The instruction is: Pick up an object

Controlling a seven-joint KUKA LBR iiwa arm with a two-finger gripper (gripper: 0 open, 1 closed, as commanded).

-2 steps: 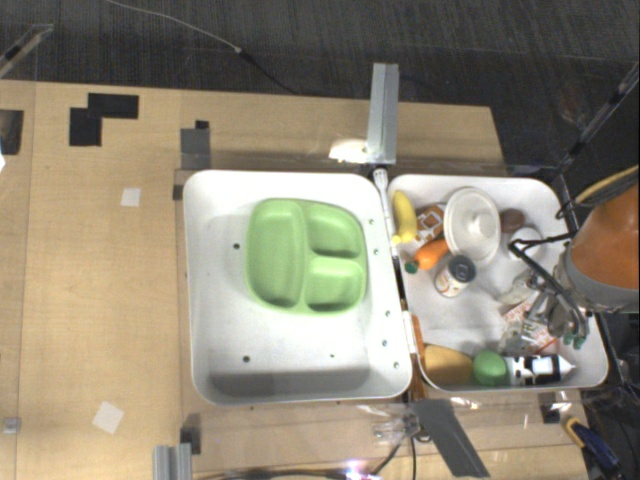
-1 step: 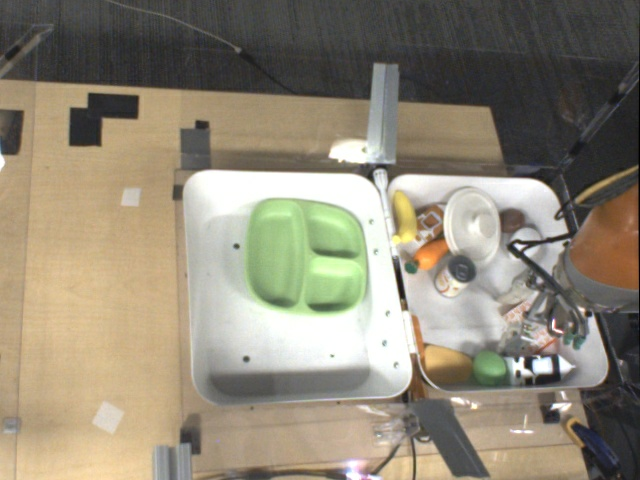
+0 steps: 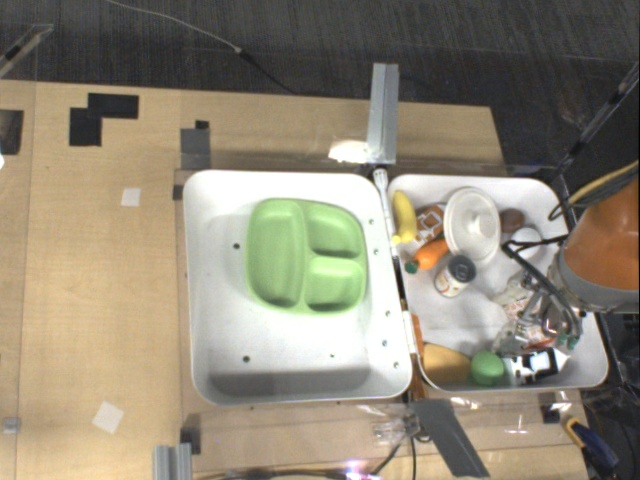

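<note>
The gripper (image 3: 535, 333) is hanging low at the right bin's (image 3: 440, 193) near right corner, with the green ball (image 3: 487, 368) lying just to its left (whether anything is grasped, I cannot tell).

Both bins, the left bin (image 3: 215, 268) and the right bin (image 3: 470, 318), are seen in plain white. A lime-green divided tray (image 3: 305, 253) is shown in the left one. On the right, a yellow banana (image 3: 403, 215), an orange carrot-like piece (image 3: 431, 255), a white cup (image 3: 471, 222) and a green ball (image 3: 487, 368) can be made out. The bench (image 3: 90, 298) is finished in pale wood, with black patches (image 3: 102, 116) marked on it.
</note>
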